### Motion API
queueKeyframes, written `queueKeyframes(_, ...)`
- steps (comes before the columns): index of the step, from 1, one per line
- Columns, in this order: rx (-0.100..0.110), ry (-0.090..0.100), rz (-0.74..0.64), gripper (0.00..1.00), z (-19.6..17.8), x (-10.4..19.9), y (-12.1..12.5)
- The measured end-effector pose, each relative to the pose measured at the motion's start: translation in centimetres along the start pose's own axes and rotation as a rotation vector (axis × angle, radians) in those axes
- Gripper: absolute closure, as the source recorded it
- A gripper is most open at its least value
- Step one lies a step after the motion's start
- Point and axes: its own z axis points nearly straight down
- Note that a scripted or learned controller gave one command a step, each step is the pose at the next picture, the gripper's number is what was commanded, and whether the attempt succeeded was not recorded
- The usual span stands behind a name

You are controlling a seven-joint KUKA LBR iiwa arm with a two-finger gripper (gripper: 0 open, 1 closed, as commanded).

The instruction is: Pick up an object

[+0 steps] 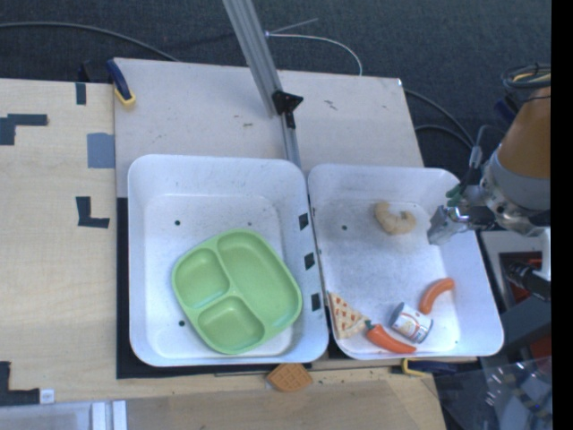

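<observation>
The right bin [358,186] holds a tan dough-like piece [396,218] near its back, an orange sausage [436,294] at the right, a small can [411,322], an orange carrot [389,338] and a pizza slice [346,314] along the front. My gripper [445,223] hangs over the right bin's right side, just right of the tan piece and apart from it. Nothing shows between its fingers. The grey arm with the orange band [528,146] comes in from the right.
A green divided plate [235,290] lies in the left bin [152,186]. A round cracker [288,377] sits on the bench in front of the bins. A metal pole [255,43] slants up from the bins' back edge.
</observation>
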Motion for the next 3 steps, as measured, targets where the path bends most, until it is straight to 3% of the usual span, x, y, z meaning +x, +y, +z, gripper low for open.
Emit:
queueKeyframes(1, 0.006, 0.001, 0.0, 1.0, 0.6, 0.0, 0.0)
queueKeyframes(3, 0.006, 0.004, -0.006, 1.0, 1.5, 10.3, 2.4)
